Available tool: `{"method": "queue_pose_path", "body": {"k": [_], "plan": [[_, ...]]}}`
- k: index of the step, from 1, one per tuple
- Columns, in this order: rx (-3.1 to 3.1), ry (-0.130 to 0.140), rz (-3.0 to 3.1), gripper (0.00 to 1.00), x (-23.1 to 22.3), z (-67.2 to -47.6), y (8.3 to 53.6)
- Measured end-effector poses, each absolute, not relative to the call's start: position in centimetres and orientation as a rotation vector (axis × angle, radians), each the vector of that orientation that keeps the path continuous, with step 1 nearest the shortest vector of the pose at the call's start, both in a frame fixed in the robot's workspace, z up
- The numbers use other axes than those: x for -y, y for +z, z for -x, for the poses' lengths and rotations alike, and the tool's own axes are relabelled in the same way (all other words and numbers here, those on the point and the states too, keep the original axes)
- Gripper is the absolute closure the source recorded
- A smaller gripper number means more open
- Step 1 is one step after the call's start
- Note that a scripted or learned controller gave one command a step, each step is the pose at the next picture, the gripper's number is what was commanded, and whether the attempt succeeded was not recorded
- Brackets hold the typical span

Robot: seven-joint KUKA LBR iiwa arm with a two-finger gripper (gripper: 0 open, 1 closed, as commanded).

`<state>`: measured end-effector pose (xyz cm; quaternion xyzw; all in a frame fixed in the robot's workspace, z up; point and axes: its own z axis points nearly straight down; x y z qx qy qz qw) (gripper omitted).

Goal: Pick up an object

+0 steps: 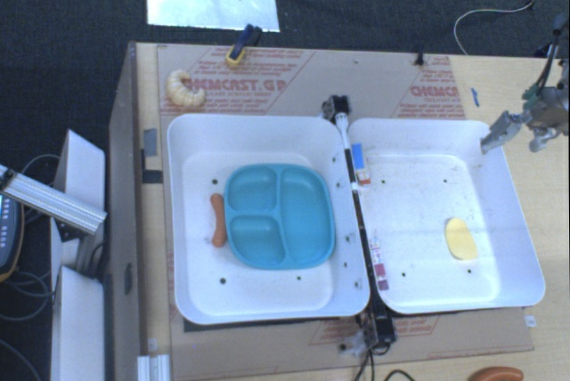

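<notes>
Two white bins are sitting side by side. A yellow object point(460, 239) is lying near the right bin's point(419, 290) right edge. In the left bin point(200, 281), a blue divided plate point(279, 215) is resting centrally, an orange sausage point(217, 220) just beside its left rim. The gripper point(521, 128) is hovering over the right bin's far right corner; its finger state cannot be told.

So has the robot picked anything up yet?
Not yet. Nothing looks done: the yellow piece lies flat in the right bin, and the orange sausage sits beside the blue plate in the left bin. The gripper is at the right bin's far corner, holding nothing. The whole pick is left.
</notes>
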<state>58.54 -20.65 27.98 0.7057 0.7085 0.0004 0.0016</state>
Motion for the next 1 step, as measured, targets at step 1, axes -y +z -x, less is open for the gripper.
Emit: {"method": "queue_pose_path", "body": {"k": [1], "plan": [[-2.225,-0.001,-2.22,0.0,20.62,-56.76,18.52]]}}
